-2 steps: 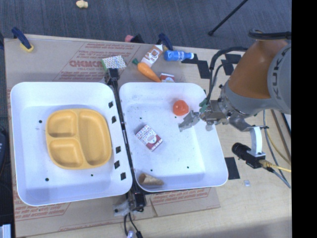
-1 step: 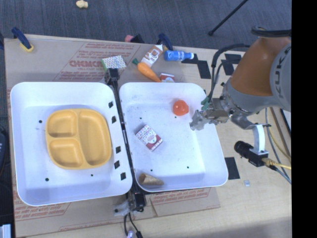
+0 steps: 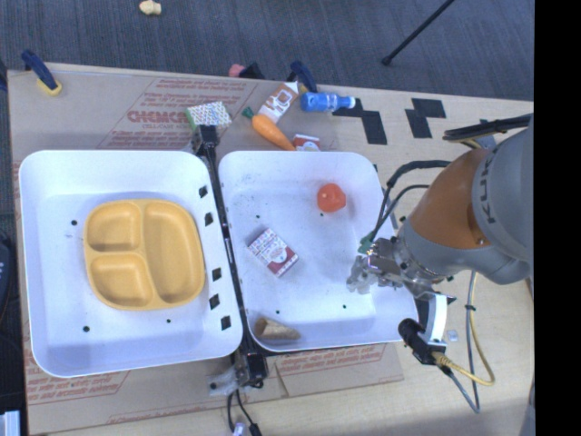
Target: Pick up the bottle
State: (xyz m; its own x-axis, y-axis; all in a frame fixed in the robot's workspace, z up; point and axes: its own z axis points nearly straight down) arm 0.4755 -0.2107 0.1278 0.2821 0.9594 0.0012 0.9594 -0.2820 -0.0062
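bench — cardboard | floor — grey carpet | bottle beyond bins

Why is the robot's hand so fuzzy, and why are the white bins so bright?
In the camera view, the hand looks smeared and soft at the right bin's edge, so its fingers can't be made out; the blue bottle on the cardboard behind the bins is small and a bit blurry too. The left bin glows nearly pure white under even light, with faint shadows, while the yellow plate stays clear.

"CHEMC…" on the cardboard
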